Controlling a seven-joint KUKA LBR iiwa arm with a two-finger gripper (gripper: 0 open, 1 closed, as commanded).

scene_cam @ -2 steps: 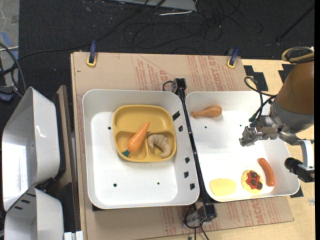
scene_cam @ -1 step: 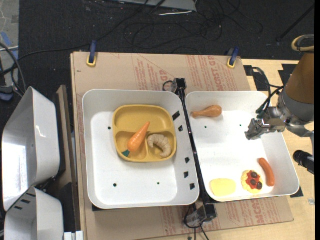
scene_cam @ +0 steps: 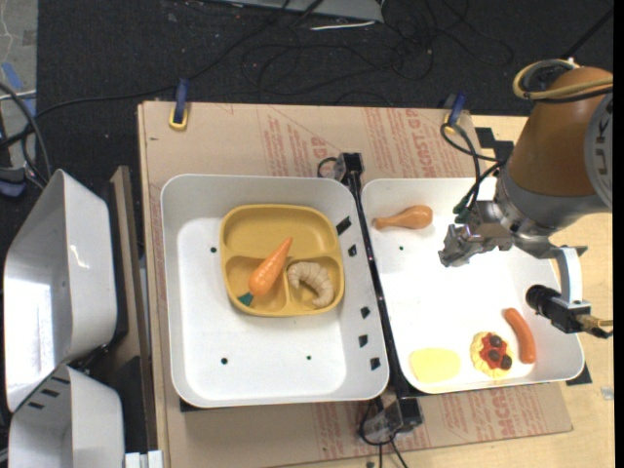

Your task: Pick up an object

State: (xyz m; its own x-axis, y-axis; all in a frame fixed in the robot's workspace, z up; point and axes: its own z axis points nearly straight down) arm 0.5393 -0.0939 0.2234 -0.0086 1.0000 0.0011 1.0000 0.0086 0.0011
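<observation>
Left bin [scene_cam: 195, 291]: yellow plate [scene_cam: 239, 230] holding a carrot [scene_cam: 270, 267] and a shrimp [scene_cam: 314, 281].
Right bin [scene_cam: 419, 300]: drumstick [scene_cam: 404, 219] near the top; likely light, stiff, smooth; best gripped across the thick end.
Hand [scene_cam: 458, 247]: hovers just right of the drumstick, carrying nothing; width I cannot tell.
Front edge: yellow disc [scene_cam: 434, 364], small pizza [scene_cam: 491, 351], sausage [scene_cam: 520, 334].

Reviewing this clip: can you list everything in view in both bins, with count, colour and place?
bins: two, white, side by side on the bench
divided plate: one, yellow, left bin
carrot: one, orange, on the plate
shrimp: one, pale, on the plate
drumstick: one, tan, right bin, far side
yellow disc: one, right bin, near edge
small pizza: one, beside the disc
sausage: one, red-orange, beside the pizza
arm: one, grey and orange, from the right
gripper: one, over the right bin
</observation>
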